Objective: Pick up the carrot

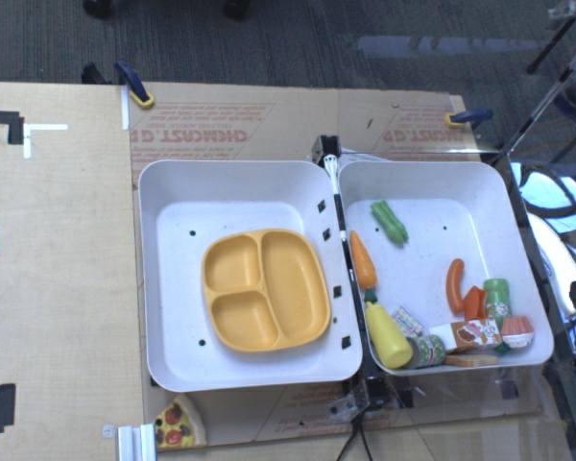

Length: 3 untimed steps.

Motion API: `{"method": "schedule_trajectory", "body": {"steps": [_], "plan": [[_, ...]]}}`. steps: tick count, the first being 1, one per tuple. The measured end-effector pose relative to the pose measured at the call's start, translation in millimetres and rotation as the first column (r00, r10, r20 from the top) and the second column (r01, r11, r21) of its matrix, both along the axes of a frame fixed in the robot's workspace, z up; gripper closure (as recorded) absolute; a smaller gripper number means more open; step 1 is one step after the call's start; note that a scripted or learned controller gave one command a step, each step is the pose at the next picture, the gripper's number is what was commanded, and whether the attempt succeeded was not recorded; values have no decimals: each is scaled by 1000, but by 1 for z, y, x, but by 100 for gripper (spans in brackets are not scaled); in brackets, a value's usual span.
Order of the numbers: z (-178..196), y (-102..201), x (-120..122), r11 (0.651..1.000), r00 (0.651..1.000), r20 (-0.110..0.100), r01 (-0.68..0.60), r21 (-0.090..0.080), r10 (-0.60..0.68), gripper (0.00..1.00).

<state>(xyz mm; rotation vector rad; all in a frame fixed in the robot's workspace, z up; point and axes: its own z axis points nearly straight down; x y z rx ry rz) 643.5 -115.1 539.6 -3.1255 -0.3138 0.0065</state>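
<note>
The carrot (363, 261) is orange with a small green tip at its lower end. It lies lengthwise against the left wall of the right bin (480, 192), just above a yellow squeeze bottle (387, 340).
The left bin (168, 257) holds a yellow three-part plate (266, 288). In the right bin lie a green vegetable (390, 222), a red sausage (454, 284), a green bottle (496, 298) and several small food packets (480, 334) along the front wall. A pizza-slice toy (176, 424) lies on the bench.
</note>
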Motion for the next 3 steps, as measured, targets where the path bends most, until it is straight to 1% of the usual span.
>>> {"method": "schedule_trajectory", "body": {"steps": [1, 2, 3], "plan": [[0, 1, 10, 1000, 1000, 1, 1, 0, -1, 0], [8, 1, 11, 1000, 1000, -1, 5, 0, -5, 100], [8, 1, 11, 1000, 1000, -2, 4, 0, -4, 0]]}}
